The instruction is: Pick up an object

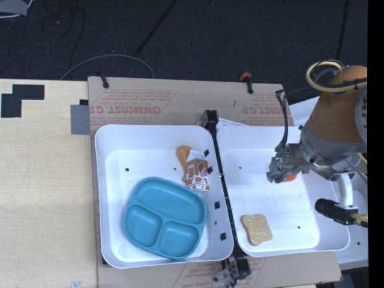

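My gripper [281,171] hangs over the right bin [282,245], near its right-middle part, below the orange band of the arm. A tan slice of toy bread [257,228] lies at the front of the right bin, well below and left of the gripper. In the left bin [111,161] lies a blue divided plate [164,216]. Beside the plate's far right corner sits a small brown-and-white packet [197,174], with an orange-brown piece [183,155] just behind it.
A black divider [219,185] runs between the two bins. Cardboard [156,104] lies under the bins at the back. A black-and-white fixture [341,212] juts in at the right bin's right edge. Wooden bench top [42,185] extends to the left.
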Tool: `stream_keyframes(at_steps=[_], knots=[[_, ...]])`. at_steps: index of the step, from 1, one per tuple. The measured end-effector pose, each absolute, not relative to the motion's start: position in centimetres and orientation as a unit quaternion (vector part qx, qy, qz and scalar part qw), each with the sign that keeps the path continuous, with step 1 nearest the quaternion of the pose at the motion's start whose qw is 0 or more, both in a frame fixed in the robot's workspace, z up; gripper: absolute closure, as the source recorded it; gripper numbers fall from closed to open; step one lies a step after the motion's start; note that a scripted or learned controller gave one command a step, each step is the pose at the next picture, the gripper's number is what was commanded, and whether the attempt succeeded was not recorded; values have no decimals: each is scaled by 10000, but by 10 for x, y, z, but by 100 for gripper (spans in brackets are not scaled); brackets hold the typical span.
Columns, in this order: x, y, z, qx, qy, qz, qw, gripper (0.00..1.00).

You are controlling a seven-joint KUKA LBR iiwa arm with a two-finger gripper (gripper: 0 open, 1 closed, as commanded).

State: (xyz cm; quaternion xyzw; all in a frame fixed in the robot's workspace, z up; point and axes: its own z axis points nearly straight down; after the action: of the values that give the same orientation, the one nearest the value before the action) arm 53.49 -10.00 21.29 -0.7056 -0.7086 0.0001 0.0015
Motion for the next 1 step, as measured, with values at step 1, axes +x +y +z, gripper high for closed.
stream_keyframes(at_steps=[1], knots=[[545,-54,223,-7055,-7087,3,16,100]])
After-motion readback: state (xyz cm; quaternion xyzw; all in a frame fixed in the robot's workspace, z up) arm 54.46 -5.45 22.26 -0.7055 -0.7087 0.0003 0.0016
